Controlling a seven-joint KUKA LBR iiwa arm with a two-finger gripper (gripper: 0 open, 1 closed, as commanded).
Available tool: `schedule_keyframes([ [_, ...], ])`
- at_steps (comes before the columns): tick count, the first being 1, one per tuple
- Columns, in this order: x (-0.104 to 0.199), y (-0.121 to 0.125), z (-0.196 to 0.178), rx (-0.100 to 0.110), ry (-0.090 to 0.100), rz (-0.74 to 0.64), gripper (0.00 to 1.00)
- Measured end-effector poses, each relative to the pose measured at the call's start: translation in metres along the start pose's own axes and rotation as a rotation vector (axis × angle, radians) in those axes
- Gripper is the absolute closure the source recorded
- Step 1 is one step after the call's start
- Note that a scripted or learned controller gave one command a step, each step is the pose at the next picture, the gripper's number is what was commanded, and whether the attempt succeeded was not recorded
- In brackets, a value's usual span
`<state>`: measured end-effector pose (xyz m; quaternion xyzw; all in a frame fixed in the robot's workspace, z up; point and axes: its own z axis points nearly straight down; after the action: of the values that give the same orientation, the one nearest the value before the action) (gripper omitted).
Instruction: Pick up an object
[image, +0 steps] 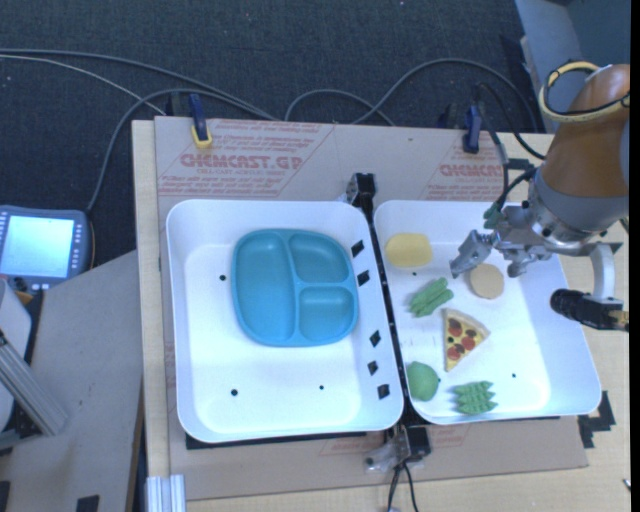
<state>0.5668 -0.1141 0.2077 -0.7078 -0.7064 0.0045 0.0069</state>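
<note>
Arm's upper part cut off top-right; gripper (492, 258) fingers spread, empty, right above tan cookie (487, 283) in rt bin (560, 375).

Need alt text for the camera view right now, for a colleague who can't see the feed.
The grey arm's two-finger gripper hovers open over a round tan cookie-like piece in the right white bin, alongside a yellow block, a pizza slice toy and green toy vegetables. The left white bin holds a blue divided plastic plate.
</note>
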Motion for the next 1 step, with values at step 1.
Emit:
schedule_keyframes([
  [1, 0.0003, 0.0028, -0.0078, -0.014, -0.002, -0.003, 0.0],
])
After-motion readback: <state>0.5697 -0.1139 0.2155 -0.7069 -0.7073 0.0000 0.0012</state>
